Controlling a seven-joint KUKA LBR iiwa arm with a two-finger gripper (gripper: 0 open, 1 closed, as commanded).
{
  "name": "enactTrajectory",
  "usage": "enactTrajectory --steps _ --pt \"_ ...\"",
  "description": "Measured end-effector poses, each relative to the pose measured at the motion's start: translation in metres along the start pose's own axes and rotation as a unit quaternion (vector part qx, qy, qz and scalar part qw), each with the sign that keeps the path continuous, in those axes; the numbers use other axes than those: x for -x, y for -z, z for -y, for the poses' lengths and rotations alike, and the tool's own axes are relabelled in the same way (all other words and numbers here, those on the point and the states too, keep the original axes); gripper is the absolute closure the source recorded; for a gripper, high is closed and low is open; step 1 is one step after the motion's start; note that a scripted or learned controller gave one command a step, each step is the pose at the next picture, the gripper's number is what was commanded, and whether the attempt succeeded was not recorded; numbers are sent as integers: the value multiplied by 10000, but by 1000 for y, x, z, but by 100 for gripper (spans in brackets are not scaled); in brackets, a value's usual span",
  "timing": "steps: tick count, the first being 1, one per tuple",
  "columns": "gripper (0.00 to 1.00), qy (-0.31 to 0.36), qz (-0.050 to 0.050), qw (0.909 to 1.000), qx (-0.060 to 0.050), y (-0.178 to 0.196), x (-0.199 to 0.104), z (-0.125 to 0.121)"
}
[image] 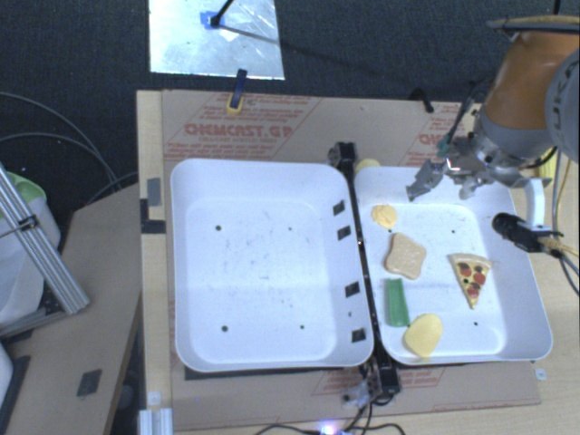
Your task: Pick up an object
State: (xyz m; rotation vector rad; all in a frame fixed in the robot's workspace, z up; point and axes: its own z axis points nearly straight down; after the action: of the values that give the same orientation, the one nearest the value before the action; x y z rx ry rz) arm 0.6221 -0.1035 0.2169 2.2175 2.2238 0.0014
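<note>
Over the right bin's [526, 333] far edge our gripper [444, 181] hangs spread and empty, so we should drop straight onto the small yellow piece [384, 216] near that edge, clear of the toast [405, 256].

A single fixed camera looked down on the bench [109, 243] at a slant, from above its 6 o'clock side toward 12 o'clock. It stood far enough off to take in both white bins [263, 179] whole, with dark floor [72, 43] beyond and the arm [535, 71] entering at 2 o'clock.
</note>
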Motion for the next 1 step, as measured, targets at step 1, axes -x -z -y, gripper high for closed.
enactTrajectory --steps 1 --pt "0 18 -9 10000 -35 -141 -15 -27"
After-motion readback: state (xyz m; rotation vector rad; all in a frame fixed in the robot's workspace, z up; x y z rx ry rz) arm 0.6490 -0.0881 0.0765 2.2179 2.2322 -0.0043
